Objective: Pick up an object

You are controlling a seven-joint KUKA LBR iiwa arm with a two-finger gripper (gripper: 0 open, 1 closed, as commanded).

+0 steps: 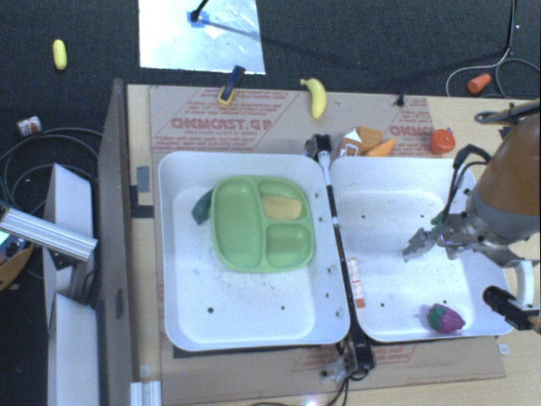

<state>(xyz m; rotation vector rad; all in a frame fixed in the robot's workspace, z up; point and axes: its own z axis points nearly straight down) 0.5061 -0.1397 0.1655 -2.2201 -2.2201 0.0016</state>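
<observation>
A magenta berry-like toy with a green top (445, 317) lies near the front right corner of the right bin (380, 218). My gripper (419, 246) hangs over the middle of that bin, up and to the left of the toy and apart from it. Nothing shows at its tip. In the left bin (182, 311) sits a green divided plate (254, 227) with a pale yellow item (283, 205) in its upper right compartment. A dark green piece (201, 207) lies against the plate's left edge.
Behind the bins on the cardboard lie a yellow banana (316, 97), orange food toys (372, 142), a red tomato (441, 140) and a blue and yellow tool (230, 85). A black-tipped white stick (328, 189) runs along the rim between the bins.
</observation>
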